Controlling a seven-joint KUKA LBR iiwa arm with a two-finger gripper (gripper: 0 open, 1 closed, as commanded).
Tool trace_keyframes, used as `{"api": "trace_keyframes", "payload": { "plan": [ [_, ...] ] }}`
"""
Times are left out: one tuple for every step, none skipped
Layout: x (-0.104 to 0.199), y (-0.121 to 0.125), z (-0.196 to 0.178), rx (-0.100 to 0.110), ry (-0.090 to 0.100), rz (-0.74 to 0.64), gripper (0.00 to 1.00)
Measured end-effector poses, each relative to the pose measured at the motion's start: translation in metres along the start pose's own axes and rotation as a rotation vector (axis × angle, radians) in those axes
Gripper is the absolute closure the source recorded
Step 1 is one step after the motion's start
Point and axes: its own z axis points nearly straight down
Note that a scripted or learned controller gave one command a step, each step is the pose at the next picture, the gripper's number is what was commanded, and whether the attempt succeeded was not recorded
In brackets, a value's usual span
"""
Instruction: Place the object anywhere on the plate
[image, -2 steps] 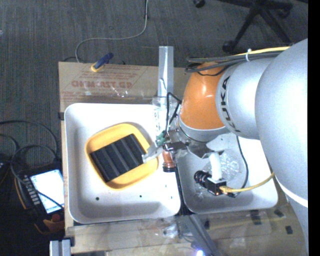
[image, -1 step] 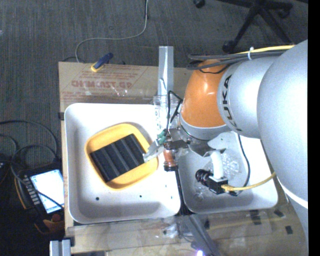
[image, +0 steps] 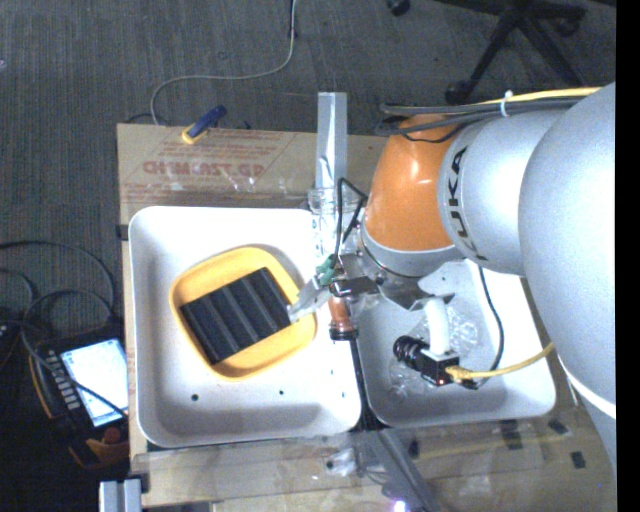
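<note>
Yellow plastic plate (image: 205, 375), oval and shallow, lies in my left white bin (image: 150, 300) with a black ribbed slab (image: 236, 314) flat on it. My two-finger gripper (image: 303, 303) sits at the slab's right edge; whether it grips I cannot tell. I judge the slab stiff, light, best pinched by an edge. The right white bin (image: 520, 400) holds clear, glassy bits (image: 462, 325).

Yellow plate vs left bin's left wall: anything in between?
Nothing. In the camera view, bare white bin floor runs from the yellow plate to the left bin wall. The dark ridged object lies on the plate.
</note>
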Motion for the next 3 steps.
{"api": "trace_keyframes", "payload": {
  "plan": [
    [0.0, 0.0, -0.008, 0.003, 0.0, 0.0, 1.0],
    [-0.001, 0.0, -0.015, 0.006, 0.001, 0.001, 1.0],
    [0.025, -0.043, 0.016, -0.005, -0.001, 0.033, 1.0]
  ]
}}
